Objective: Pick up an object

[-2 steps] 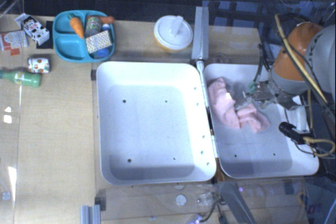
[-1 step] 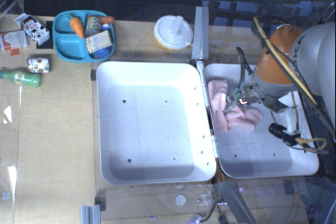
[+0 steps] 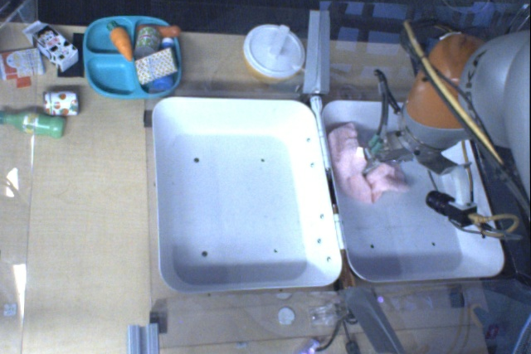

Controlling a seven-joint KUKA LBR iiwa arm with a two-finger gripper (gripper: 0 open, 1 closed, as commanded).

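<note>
A soft pink cloth-like object [image 3: 355,163] lies bunched in the right bin [image 3: 415,249], near that bin's left wall. My gripper [image 3: 377,150] hangs low over the pink object's right part, reaching in from the right under the orange band of the arm [image 3: 440,95]. Its tips sit right at the pink object's upper surface. Whether anything is between them I cannot tell.
The left bin [image 3: 241,195] stands beside the right one. Beyond the bins are a blue divided plate [image 3: 133,55] with toy food, a white lidded cup [image 3: 275,50], and small toys and a green bottle [image 3: 33,123] at far left.
</note>
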